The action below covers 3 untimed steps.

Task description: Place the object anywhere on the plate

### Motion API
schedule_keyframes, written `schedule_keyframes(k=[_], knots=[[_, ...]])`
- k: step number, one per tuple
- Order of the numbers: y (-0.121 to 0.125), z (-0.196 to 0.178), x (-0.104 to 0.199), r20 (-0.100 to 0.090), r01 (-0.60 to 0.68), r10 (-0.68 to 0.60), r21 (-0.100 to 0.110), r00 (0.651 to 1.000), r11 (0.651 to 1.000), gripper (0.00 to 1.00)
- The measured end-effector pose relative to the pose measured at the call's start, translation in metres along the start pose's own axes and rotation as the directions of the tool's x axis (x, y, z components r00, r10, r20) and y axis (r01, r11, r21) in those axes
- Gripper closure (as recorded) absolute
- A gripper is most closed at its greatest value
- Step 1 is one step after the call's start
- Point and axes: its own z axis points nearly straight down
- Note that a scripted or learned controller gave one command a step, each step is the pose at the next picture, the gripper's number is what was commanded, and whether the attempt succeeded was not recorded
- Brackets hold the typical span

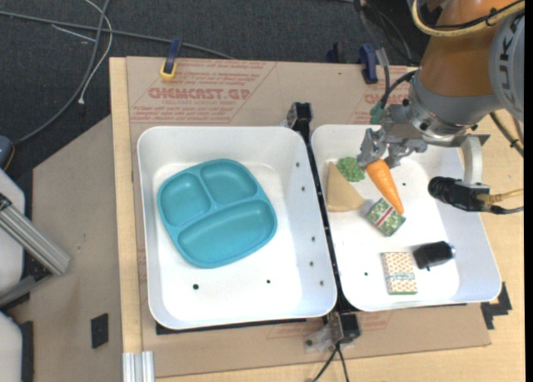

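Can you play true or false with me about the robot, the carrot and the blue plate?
1. The blue plate lies in the left bin. True.
2. The carrot is on the plate. False: it is in the right bin, just below the gripper.
3. The plate has three compartments. True.
4. The small black object lies in the left bin. False: it is in the right bin, beside the small patterned box.
5. The plate is red. False: it is blue.

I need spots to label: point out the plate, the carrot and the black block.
plate (218, 220), camera view, large lower compartment
carrot (386, 185), camera view, middle of its orange body
black block (433, 254), camera view, its top
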Motion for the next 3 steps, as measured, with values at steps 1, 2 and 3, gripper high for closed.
schedule_keyframes(k=[1, 2, 3], knots=[[-0.011, 0.013, 0.045, 0.001, 0.0, 0.0, 0.001, 1.0, 1.0, 1.0], [-0.034, 0.022, 0.092, 0.001, -0.002, 0.002, 0.002, 1.0, 1.0, 1.0], [-0.043, 0.025, 0.155, 0.0, 0.003, -0.003, 0.001, 1.0, 1.0, 1.0]])
